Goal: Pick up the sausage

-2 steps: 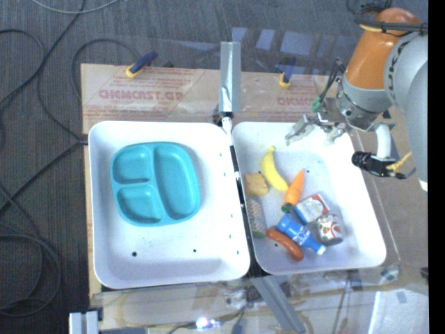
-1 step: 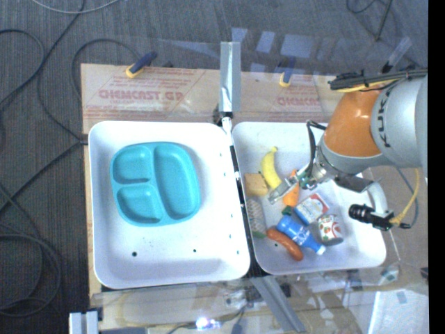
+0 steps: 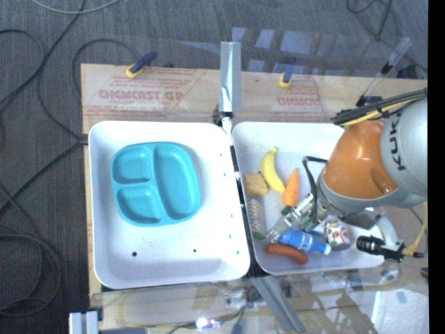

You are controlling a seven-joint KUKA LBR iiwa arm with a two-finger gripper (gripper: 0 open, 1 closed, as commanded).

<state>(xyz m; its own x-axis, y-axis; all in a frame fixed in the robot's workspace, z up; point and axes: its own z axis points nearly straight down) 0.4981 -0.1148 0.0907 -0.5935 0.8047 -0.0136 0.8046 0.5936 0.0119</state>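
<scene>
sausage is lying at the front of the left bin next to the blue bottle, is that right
Not quite: the sausage lies in the right bin, not the left one. The camera view shows it near that bin's front edge, right beside the blue bottle, as you said. The left bin holds the blue divided plate.

My gripper (image 3: 297, 214) hangs low in the right bin (image 3: 316, 132), just above a blue bottle (image 3: 304, 241). The sausage (image 3: 286, 253) lies at the bin's lower edge, beside a carrot (image 3: 290, 187) and banana (image 3: 272, 170). The left bin (image 3: 104, 256) holds a turquoise divided plate (image 3: 157, 182).
</scene>
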